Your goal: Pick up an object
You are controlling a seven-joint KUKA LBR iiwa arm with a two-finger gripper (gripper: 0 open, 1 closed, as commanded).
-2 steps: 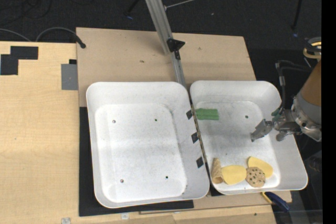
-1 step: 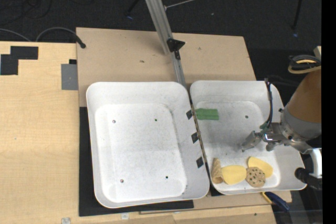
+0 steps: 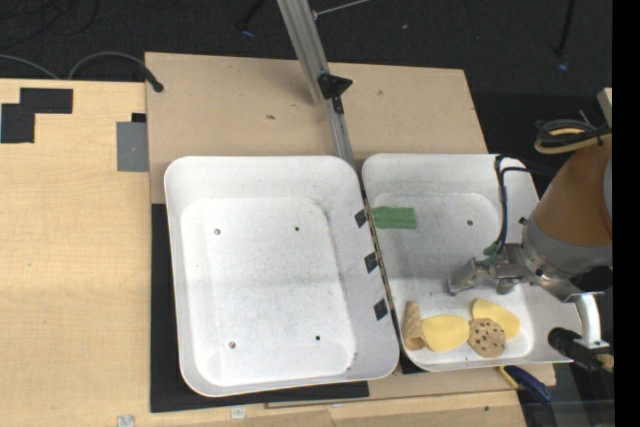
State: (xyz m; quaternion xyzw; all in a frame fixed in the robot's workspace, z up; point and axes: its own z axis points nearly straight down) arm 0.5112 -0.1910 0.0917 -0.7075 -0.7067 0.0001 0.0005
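Note:
My gripper [image 3: 468, 279] hangs low in the right bin [image 3: 440, 175], near its middle right, and reaches in from the right edge. Just below it lie a pale yellow piece [image 3: 445, 332], a second yellow piece [image 3: 500, 317], a brown speckled cookie [image 3: 487, 338] and a tan cone-like piece [image 3: 412, 324], all crowded at the bin's front. A flat green block [image 3: 395, 218] rests near the bin's left wall, to the upper left of the gripper. I see nothing held in the gripper.
The left bin [image 3: 200, 185] sits beside the right one, with black clips [image 3: 368, 260] along the shared wall. A metal rail [image 3: 300, 25] slants up behind the bins. The grey arm with its orange band [image 3: 580, 200] covers the right bin's right side.

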